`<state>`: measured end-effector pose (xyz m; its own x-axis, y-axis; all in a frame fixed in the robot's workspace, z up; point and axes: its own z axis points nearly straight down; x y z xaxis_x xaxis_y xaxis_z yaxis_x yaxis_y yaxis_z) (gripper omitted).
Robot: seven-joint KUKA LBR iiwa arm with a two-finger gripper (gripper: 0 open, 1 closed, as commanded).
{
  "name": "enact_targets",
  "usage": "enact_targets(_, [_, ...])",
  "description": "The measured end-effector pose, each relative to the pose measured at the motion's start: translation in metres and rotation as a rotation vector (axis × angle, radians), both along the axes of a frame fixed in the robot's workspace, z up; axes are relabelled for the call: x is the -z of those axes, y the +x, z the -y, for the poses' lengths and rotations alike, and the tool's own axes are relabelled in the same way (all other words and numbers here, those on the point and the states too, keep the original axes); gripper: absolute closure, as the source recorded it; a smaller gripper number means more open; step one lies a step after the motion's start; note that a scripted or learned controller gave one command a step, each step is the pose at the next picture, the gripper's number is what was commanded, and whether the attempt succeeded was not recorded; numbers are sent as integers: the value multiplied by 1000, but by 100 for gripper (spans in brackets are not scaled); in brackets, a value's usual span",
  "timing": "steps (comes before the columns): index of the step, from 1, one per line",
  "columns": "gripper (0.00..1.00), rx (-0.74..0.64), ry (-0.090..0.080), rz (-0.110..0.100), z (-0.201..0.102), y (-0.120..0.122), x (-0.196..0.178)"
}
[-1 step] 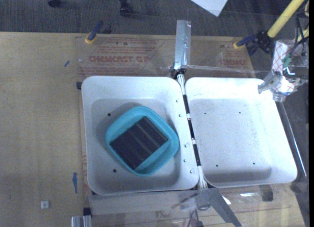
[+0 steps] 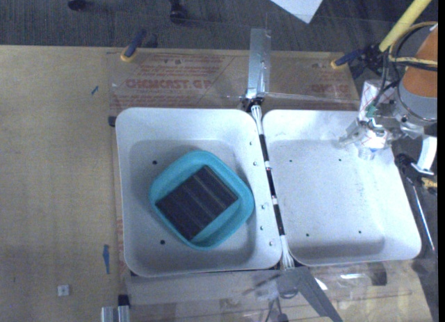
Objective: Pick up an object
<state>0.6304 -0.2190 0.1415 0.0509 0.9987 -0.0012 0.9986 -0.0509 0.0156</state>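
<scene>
Gripper (image 2: pixel 366 138) blurred over right bin (image 2: pixel 334 237) rim; open or closed unclear.

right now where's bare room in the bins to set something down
The right bin has a bare floor from the centre divider to its right rim; the end effector is over its top right corner. The left bin is crowded: the blue container leaves only its edges.

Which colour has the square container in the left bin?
Turquoise blue container, holding a dark ribbed insert; seen in the camera view.
</scene>
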Motion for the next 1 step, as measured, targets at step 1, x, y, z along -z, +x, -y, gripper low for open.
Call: enact_targets(1, [0,-186,9,-26,-17,28,52])
